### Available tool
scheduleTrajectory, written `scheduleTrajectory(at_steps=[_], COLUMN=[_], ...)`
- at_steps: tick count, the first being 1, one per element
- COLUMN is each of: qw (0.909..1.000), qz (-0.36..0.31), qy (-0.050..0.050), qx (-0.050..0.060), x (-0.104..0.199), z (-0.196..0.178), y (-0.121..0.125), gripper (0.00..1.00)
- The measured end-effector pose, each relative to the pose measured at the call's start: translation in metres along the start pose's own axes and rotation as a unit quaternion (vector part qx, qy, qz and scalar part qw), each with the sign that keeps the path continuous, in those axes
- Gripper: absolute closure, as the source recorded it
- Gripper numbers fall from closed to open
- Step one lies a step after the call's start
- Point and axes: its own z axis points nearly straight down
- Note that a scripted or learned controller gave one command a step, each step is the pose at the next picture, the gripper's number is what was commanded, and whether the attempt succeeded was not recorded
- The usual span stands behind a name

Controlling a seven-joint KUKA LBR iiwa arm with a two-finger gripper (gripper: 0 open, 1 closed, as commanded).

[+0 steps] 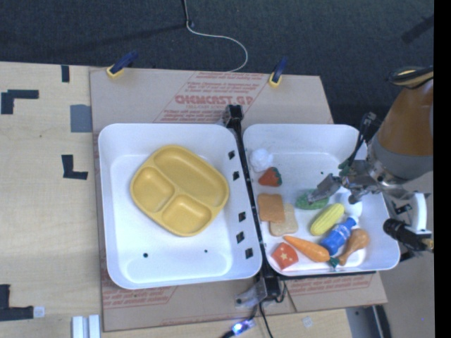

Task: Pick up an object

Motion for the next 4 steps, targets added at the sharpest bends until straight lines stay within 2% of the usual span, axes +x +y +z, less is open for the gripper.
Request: scheduleTrajectory(at_steps=[1, 2, 3, 4], qw=[1.0000, 1.0000, 1.0000, 0.9999], qz=[-0.002, -0.002, -0.002, -0.001], qy=[-0.001, -0.001, -0.004, -0.007], qx=[-0.007, -0.005, -0.009, -0.015], x=[0.000, -0.002, 0.000, -0.004], z=[-0.007, 0.037, 0.081, 0.098], y=[0.003, 0.001, -0.005, 0.000], gripper=[0.00, 0.00, 0.00, 0.00])
